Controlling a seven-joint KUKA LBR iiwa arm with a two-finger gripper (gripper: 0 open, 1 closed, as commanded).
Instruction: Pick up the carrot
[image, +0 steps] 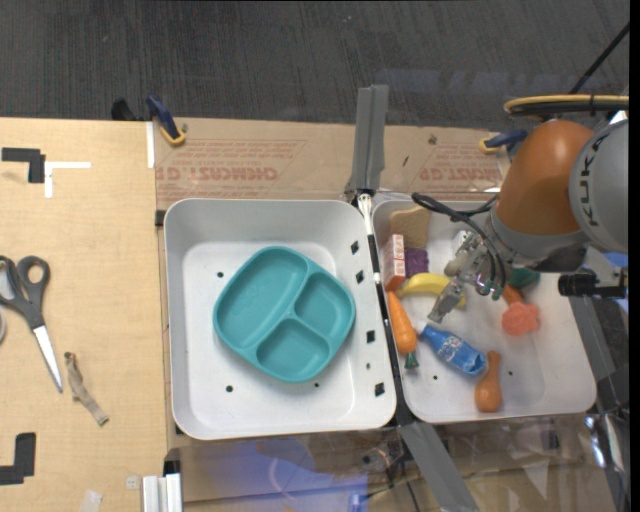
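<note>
Orange carrot (401, 326) in right bin (560, 400), "KUKA" lettering on arm (590, 185)

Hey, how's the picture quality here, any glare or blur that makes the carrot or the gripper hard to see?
Camera view: lighting is even and soft, with faint shadows inside the white bins. The carrot by the right bin's left wall is sharp and free of glare. The gripper is slightly soft, its metal parts hard to separate. A bluish reflection blurs the bench's front edge.
</note>
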